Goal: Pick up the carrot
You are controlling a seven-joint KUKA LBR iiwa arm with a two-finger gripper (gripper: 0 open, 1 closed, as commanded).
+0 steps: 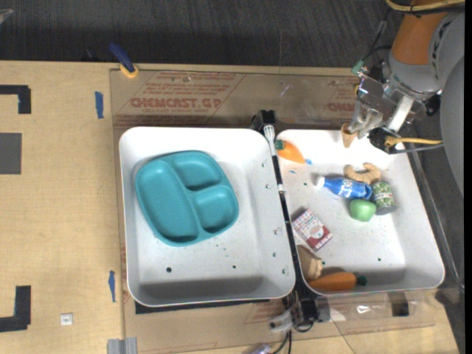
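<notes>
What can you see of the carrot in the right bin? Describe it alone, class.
The carrot is a smooth, plastic-looking toy: orange body with a dark green stub at its right end. It lies flat and lengthwise along the near wall of the right bin, at the near-left corner, apparently touching a tan item just behind it.

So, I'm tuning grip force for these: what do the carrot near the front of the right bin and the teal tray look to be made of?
The carrot looks like smooth molded plastic, a toy: even orange with a dull sheen and a dark green stub, though rubber is possible. The teal tray looks like rigid matte plastic, with one flat color and soft rounded compartment edges.
</notes>
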